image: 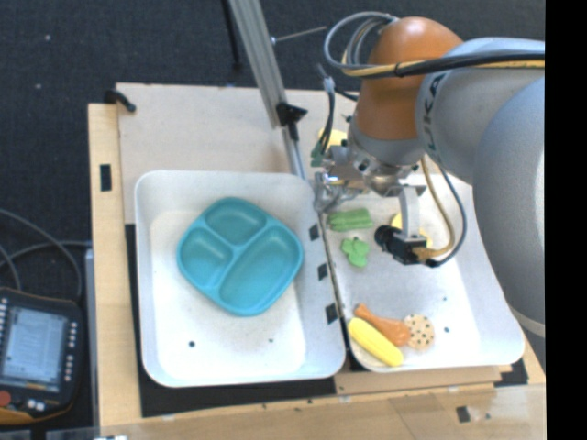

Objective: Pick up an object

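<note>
1. Green pod-shaped toy [350, 219] — in the right bin [477, 319], near its left wall, long axis running left-right.
2. Gripper [337, 187] directly above-left of it, just beside; whether clenched or released — cannot tell.
3. Blue tray [240, 256] in the left bin, well apart.

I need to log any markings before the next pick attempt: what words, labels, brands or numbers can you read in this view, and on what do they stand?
No text can be read.
Pendant screen at the lower left: lit, with content too small and blurred to read.
Blue divided plate: no marking visible.
Toy food items, such as the yellow corn and the cookie: no labels visible.
White bins: no print visible.
</note>
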Available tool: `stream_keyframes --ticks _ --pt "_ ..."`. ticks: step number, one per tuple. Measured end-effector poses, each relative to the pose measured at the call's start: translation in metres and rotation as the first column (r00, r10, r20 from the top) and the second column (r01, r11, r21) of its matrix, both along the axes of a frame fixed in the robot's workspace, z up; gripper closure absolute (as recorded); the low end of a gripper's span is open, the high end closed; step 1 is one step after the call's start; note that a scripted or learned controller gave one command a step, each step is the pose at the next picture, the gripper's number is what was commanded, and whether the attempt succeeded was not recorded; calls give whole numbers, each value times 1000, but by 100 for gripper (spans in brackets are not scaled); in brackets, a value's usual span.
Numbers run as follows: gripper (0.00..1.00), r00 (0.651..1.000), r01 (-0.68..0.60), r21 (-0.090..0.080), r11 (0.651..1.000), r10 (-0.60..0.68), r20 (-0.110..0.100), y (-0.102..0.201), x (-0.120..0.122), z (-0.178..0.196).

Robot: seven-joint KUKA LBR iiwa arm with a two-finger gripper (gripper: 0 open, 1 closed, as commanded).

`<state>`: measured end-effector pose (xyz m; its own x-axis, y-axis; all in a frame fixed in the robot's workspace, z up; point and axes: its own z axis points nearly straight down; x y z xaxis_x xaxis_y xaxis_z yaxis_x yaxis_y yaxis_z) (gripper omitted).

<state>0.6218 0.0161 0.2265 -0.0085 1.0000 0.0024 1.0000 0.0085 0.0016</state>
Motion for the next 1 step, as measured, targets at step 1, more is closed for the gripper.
stream_keyframes --ticks 1 --pt "100 1000 1 -1 1000 -1 -2 45 -8 -2"
